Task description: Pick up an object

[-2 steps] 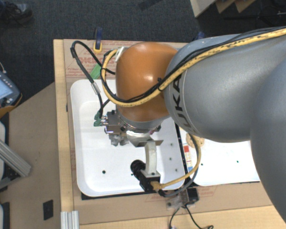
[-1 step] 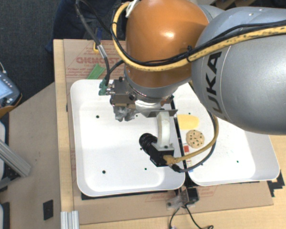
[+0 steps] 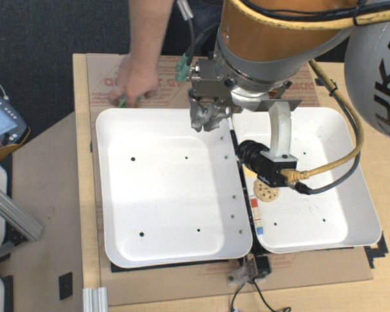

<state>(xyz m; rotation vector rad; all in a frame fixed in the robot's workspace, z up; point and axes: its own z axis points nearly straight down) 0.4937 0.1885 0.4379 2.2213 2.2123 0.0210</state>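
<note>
Bench bins (image 3: 117,174); tool (image 3: 207,119) above left bin's far edge.

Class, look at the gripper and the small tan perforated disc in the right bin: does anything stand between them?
Partly. The gripper hangs over the far edge where the two white bins meet. The small tan perforated disc lies in the right bin, with the black cable fitting and white bracket directly over its far side.

Grey arm (image 3: 377,64), broad orange band (image 3: 279,12) above wrist; black cables looped over band; yellow hose (image 3: 325,166) by black fitting; metal gripper (image 3: 207,117).
</note>
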